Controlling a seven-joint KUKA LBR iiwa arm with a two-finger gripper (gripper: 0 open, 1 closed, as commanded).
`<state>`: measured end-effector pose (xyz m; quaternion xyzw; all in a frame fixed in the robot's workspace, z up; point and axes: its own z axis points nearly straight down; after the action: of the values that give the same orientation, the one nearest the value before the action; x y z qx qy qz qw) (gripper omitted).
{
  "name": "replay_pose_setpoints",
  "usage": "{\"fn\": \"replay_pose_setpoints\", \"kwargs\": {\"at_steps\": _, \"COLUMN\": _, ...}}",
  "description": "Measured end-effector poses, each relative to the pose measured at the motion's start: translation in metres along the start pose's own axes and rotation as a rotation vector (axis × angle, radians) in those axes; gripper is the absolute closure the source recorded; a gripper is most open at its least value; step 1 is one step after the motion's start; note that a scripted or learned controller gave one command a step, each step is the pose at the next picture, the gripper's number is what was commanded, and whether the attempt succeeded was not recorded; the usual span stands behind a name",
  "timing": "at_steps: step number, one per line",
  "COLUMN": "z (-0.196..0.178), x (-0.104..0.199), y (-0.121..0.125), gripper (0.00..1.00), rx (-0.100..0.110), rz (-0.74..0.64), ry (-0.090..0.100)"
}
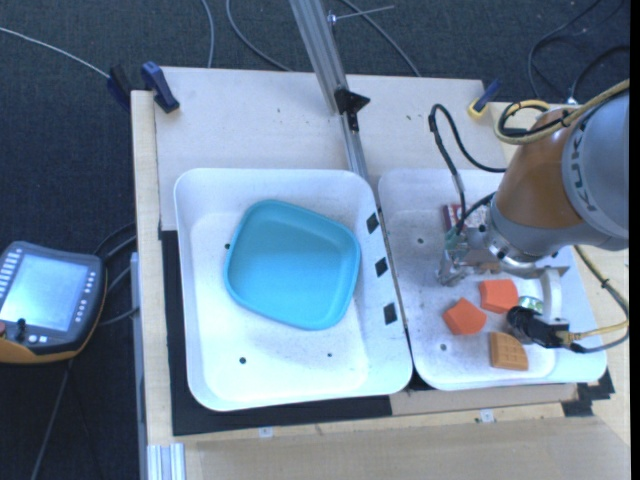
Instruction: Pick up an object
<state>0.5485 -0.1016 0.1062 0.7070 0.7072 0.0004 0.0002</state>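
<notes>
My gripper hangs low over the middle of the right bin, its metal fingers pointing down and left. Just below it lies an orange block, a little apart from the fingertips. A second orange block sits to its right, close under the wrist. A tan waffle-textured piece rests near the bin's front edge. A small red and white object lies behind the gripper, partly hidden by a cable. Nothing shows between the fingers.
The left bin holds a large blue square plate. A metal pole slants down between the bins. Black clips mark the seam between the bins. A teach pendant lies off the bench at left.
</notes>
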Motion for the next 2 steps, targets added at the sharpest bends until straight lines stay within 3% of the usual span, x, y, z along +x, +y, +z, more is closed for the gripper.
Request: {"fn": "replay_pose_setpoints", "kwargs": {"at_steps": 2, "z": -0.116, "x": 0.004, "y": 0.001, "gripper": 1.0, "rx": -0.005, "rz": 0.0, "ry": -0.001}}
